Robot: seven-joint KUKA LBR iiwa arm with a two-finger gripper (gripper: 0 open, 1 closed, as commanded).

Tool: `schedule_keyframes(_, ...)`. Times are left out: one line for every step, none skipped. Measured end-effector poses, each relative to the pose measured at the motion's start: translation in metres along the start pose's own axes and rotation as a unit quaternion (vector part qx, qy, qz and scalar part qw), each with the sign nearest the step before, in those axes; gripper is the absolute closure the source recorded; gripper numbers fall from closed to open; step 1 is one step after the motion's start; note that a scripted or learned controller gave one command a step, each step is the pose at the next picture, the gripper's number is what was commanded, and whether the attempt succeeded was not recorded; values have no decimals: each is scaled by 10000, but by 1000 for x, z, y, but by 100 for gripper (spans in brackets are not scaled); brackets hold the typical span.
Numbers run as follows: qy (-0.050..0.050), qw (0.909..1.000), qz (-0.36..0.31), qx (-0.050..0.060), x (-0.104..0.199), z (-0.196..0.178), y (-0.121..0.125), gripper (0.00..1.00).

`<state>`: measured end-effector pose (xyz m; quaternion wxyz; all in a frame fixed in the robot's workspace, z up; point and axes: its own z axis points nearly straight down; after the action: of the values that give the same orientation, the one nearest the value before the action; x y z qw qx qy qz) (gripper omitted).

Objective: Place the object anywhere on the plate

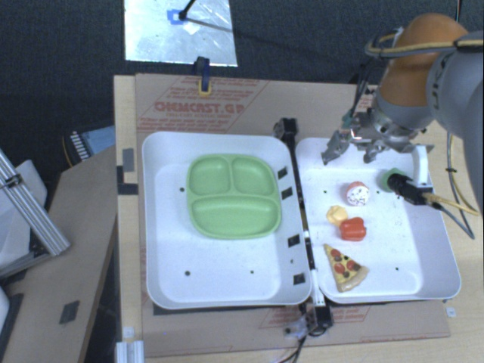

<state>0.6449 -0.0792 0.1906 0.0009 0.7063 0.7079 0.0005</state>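
Gripper (353, 151), fingers spread and empty, hangs over the right bin's far edge; the toys, nearest the ball (358, 194), lie just nearer the camera, plate (231, 197) leftward.

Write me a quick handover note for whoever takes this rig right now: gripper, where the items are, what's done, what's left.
Gripper: hovering over the far end of the right bin, jaws spread apart, nothing between them.
Green plate: in the left bin, three compartments, nothing on it.
Items, all in the right bin: small white ball with red marks, yellow piece touching a red piece, toy pizza slice near the front edge.
Done: no item picked or placed yet.
Left: grasp one item, carry it across the divider, set it anywhere on the plate. The white ball is nearest the gripper.
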Motion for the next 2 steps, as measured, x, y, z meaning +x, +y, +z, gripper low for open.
schedule_keyframes(2, 10000, 3, 15, -4, 60, -5, 0)
schedule_keyframes(2, 10000, 2, 5, -3, 107, -4, 0)
